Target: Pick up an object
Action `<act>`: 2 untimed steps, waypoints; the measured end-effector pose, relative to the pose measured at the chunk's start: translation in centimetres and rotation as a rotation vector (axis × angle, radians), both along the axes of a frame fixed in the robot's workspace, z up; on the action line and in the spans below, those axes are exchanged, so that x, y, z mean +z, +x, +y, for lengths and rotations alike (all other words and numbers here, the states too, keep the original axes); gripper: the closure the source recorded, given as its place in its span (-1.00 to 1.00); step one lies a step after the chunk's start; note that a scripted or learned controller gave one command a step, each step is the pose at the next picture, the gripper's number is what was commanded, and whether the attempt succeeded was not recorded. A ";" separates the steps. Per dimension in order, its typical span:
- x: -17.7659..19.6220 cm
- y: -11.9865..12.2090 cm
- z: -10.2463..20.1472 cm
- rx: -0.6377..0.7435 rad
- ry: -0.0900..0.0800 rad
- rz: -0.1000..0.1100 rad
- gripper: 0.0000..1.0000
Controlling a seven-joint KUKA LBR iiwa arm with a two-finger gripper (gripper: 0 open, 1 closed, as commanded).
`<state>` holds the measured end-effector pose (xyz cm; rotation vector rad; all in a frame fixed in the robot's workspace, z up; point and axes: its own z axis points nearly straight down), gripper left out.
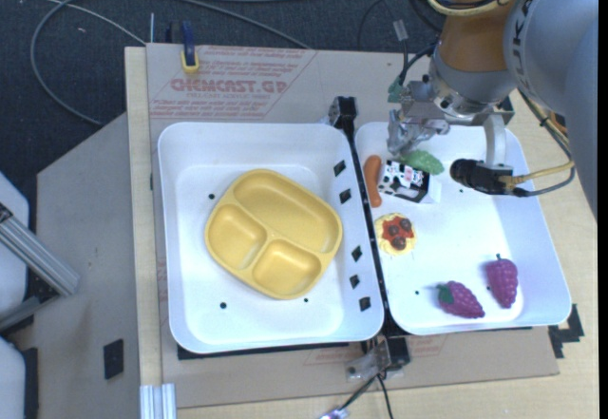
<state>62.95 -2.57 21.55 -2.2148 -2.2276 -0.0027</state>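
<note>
My gripper (403,147) hangs low over the back left part of the right bin (532,246). Just under and in front of it lie a black-and-white cow-patterned toy (403,181) and a green leaf-like piece (427,161). An orange carrot-shaped piece (373,180) lies left of them along the bin's left wall. A small yellow disc with red spots (397,234) sits nearer the front. Two purple grape bunches (460,299) (503,279) lie near the front right. Nothing shows between the fingers.
The left bin (180,246) holds a yellow divided plate (274,233). A black divider with clips (359,208) runs between the bins. A black cylinder and cables (484,176) hang from the arm over the right bin's back. Cardboard (228,85) lies behind the bins.
</note>
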 end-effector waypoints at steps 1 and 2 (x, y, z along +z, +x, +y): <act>1.1 1.4 4.6 0.000 0.000 -0.002 1.00; 0.1 2.1 10.4 -0.001 0.000 -0.001 1.00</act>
